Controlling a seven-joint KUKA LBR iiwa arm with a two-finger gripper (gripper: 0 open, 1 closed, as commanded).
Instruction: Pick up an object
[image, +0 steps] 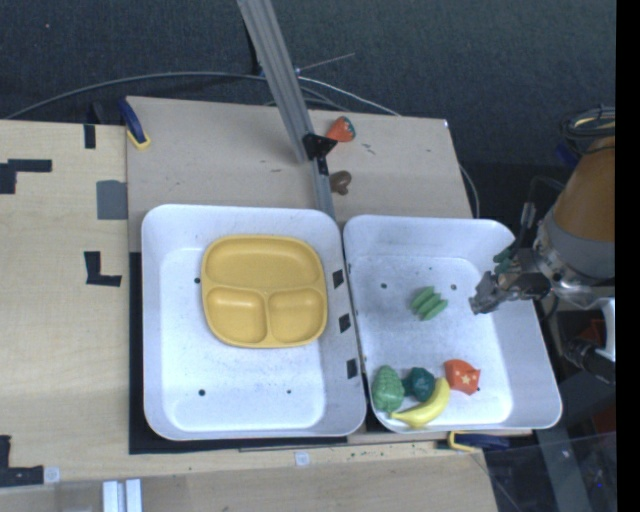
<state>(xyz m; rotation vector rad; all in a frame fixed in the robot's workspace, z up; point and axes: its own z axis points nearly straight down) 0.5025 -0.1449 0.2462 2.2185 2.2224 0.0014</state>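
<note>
My gripper (489, 296) hangs over the right side of the right bin (520, 330), a short way right of a small green ridged piece (428, 303). Nothing shows between its fingers. Along the bin's front lie a red toy with a yellow mark (461, 375), a yellow banana (428, 406), a dark green round item (419, 382) and a light green leafy vegetable (387, 389).
The left bin (170, 320) holds a yellow divided plate (265, 289). A grey pole (285, 80) slants across the back of the bench, with a red clip (341, 129) beside it. The arm's orange band (592, 200) stands at the right edge.
</note>
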